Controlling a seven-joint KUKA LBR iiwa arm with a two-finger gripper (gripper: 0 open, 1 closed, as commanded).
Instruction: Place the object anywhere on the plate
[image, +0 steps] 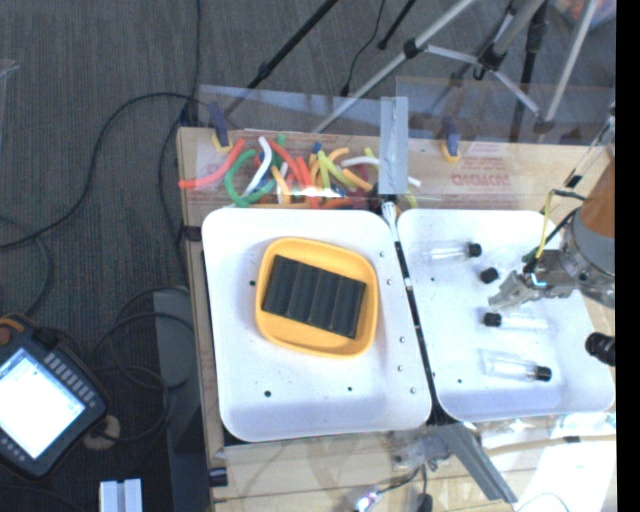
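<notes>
Left shallow white bin (230, 400): a yellow rounded-square plastic plate (272, 325) is seated at centre, with a dark ribbed rectangular block (314, 296) lying on it. At 12 o'clock of that bin, outside the rim — a tangle of coloured flexible tubes (285, 172).

Right shallow white bin (450, 385): clear plastic vials with black caps are scattered — one (450, 253) at 11 o'clock, one (515, 321) near centre, one (515, 367) at 6 o'clock. A loose black cap (489, 274) is seen beside the grey two-finger gripper (503, 296) at 3 o'clock; fingers spread narrowly, nothing seen between them.
</notes>
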